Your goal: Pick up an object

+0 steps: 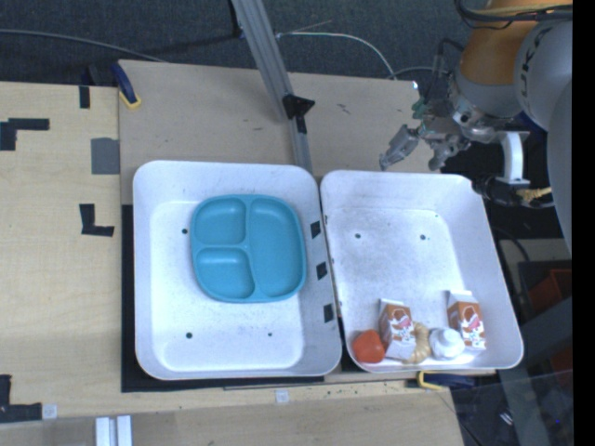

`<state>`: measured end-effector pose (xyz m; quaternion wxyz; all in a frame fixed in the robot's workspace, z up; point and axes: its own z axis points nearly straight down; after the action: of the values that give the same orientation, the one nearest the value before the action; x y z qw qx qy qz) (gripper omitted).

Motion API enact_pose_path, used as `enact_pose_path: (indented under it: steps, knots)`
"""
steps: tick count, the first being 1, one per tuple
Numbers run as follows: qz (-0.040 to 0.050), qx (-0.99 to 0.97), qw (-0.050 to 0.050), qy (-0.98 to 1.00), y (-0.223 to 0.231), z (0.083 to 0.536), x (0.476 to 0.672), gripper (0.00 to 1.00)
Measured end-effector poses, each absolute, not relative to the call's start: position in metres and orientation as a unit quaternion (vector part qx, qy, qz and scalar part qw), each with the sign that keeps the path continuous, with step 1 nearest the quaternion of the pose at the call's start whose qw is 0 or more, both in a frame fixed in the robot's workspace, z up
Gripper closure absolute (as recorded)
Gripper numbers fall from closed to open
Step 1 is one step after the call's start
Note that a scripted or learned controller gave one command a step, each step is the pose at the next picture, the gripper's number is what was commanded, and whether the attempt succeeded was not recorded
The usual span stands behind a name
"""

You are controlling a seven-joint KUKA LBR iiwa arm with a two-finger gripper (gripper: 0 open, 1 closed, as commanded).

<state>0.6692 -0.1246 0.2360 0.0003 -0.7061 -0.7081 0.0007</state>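
My gripper (pixel 416 154) hangs above the far rim of the right bin (pixel 400 212), its two fingers spread open with nothing between them. The objects lie far from it, along that bin's near edge: a red ball (pixel 369 347), a small carton (pixel 398 326) with a red and white print, a tan piece (pixel 422 343), a white cap-like item (pixel 447 344) and a second printed carton (pixel 467 320). The left bin (pixel 163 277) holds a teal divided plate (pixel 248 248).
A slanted metal pole (pixel 270 59) runs from the top of the view down to the gap between the bins. Cables (pixel 344 40) trail across the dark floor behind the bench. Black tape marks sit on the wooden bench at the left.
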Motion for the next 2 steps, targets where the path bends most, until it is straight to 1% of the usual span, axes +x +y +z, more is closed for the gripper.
enact_pose_path:
  steps: [1, 2]
  knots:
    - [0.0010, -0.706, 0.000, -0.708, -0.125, 0.236, 0.669, 0.00]
    - [0.0022, -0.706, 0.001, -0.708, -0.124, 0.192, 0.664, 0.00]
